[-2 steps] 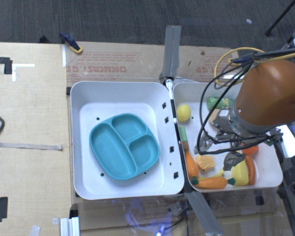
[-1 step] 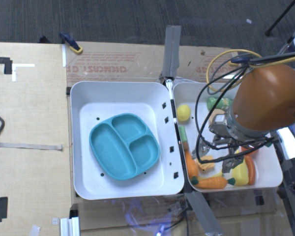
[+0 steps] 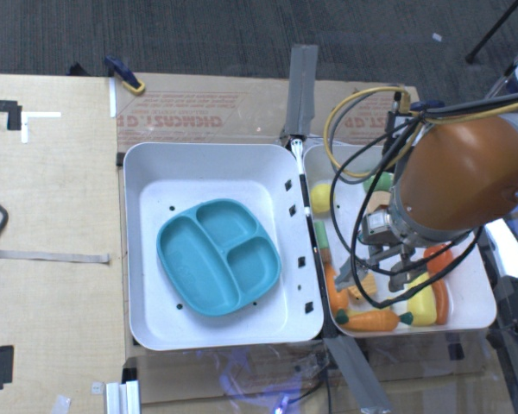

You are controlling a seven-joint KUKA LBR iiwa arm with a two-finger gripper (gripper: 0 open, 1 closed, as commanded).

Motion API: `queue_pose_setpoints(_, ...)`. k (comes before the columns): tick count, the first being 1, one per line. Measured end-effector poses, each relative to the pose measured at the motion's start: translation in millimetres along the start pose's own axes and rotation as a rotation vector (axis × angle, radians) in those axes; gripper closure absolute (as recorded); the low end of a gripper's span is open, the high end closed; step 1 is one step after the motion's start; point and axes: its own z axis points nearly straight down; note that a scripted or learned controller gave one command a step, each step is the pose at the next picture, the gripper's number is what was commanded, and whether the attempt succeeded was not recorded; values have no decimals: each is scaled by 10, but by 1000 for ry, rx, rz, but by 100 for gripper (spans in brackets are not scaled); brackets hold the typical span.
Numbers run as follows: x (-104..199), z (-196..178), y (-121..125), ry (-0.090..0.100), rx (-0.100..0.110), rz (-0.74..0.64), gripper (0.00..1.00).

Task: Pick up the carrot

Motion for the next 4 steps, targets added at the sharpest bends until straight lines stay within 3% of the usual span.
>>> queue_pose_setpoints(1,-63,7,10,-2,-2,-417,0)
queue_pose_setpoints(2,194,10,-97,-2,-4,-414,0)
queue_pose_setpoints(4,82,13,5,-2,-5,-421,0)
